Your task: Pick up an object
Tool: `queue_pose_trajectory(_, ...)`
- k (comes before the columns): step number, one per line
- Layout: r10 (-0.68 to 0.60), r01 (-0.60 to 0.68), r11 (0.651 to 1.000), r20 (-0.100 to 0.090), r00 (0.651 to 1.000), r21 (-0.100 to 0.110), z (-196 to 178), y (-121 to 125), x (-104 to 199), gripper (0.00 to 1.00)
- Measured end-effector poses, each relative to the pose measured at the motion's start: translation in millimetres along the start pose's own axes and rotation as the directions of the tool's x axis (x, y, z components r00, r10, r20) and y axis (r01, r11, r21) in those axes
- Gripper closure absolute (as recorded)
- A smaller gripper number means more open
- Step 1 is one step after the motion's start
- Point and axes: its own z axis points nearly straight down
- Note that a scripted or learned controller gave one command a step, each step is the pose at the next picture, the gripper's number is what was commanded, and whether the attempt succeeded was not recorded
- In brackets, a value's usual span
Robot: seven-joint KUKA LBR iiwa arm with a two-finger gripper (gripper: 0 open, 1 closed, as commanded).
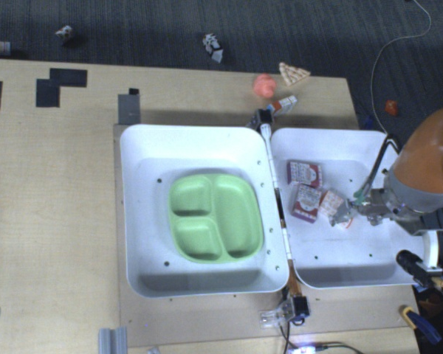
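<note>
The right bin [369,268] holds two maroon-and-white packets, one at the back [304,172] and one just in front of it [307,202]. A small crumpled pale object with a red spot [335,211] lies right of the front packet. My gripper [356,205] reaches in from the right, low over the bin floor, with its tip right at that crumpled object. I cannot make out whether the object is between its tips. The orange band of the arm [428,153] is above the bin's right wall.
The left bin [144,198] holds a green divided plate [214,216]. Behind the bins lie a pink ball [264,85], a toy pizza slice [294,73] and a small tube [282,105]. Cables and clips sit along the front edge.
</note>
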Motion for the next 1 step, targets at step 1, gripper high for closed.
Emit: queue_pose_trajectory(1,-0.003,0.003,1.000,0.000,1.000,-0.004,-10.5,1.7,0.8,1.00)
